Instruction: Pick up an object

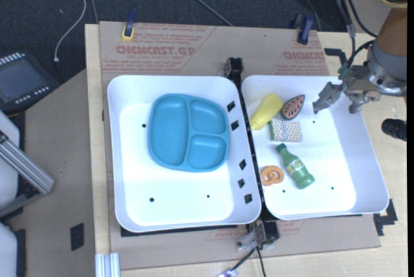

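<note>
The right bin (362, 159) holds several small items along its left side: a yellow bottle (266, 110), a brown oval piece (293, 106), a patterned square packet (286, 131), a green bottle (295, 167) and an orange ring (272, 175). My gripper (338, 101) hangs over the bin's far right part, to the right of the brown oval piece and apart from it. Its two dark fingers are spread open with only white bin floor between them.
A blue divided plate (189, 132) lies in the left bin (129, 178). A black divider with clips (240, 140) runs between the bins. Blue clamps (304, 28) sit at the bench's far edge, with cables on the floor beyond.
</note>
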Controlling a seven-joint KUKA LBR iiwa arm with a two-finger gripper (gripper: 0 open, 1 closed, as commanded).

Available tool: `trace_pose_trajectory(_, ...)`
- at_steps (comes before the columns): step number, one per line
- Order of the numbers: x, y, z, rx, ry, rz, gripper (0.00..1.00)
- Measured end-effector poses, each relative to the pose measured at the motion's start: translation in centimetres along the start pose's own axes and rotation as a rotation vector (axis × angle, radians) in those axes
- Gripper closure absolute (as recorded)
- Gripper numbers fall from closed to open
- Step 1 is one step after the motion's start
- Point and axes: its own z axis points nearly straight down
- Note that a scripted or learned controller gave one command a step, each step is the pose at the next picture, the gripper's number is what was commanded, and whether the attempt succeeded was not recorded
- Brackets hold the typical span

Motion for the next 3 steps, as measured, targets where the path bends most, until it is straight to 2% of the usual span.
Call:
trace_pose_trajectory(1,0.0,0.2,-0.7,-0.012,-0.002,-0.003,0.0)
trace_pose_trajectory(2,-0.5,-0.6,4.4,-0.007,-0.001,-0.002,0.0)
trace_pose_trajectory(3,0.3,-0.2,10.3,-0.006,-0.001,-0.004,0.0)
